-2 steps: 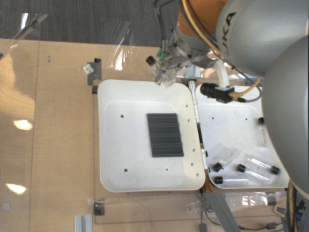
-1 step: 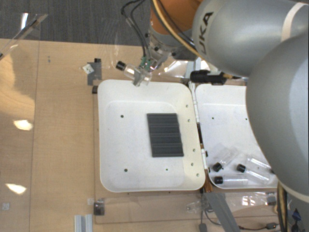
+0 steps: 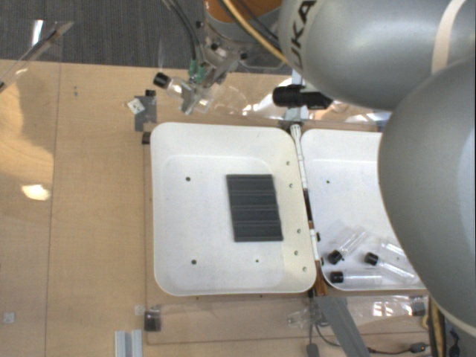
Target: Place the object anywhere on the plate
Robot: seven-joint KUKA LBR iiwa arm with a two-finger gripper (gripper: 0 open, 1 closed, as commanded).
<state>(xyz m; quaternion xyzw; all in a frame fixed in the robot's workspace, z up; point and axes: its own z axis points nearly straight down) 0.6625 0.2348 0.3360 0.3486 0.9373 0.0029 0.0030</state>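
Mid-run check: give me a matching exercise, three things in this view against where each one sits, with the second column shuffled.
Things:
1. dark grey ribbed rectangular plate
2. clear plastic tubes with black caps
3. gripper

Places:
A. over the bench, just beyond the upper edge of the left white bin
B. middle of the left white bin
C. lower left corner of the right white bin

Pairs: 1-B, 2-C, 3-A

**Bins on a wooden bench**

The white left bin (image 3: 165, 199) and right bin (image 3: 349, 151) sit side by side on a pale wooden bench (image 3: 74, 199). A far bracket (image 3: 143, 116) and a near bracket (image 3: 152, 319) stand at the left bin's outer corners. Grey carpet (image 3: 89, 13) lies beyond.
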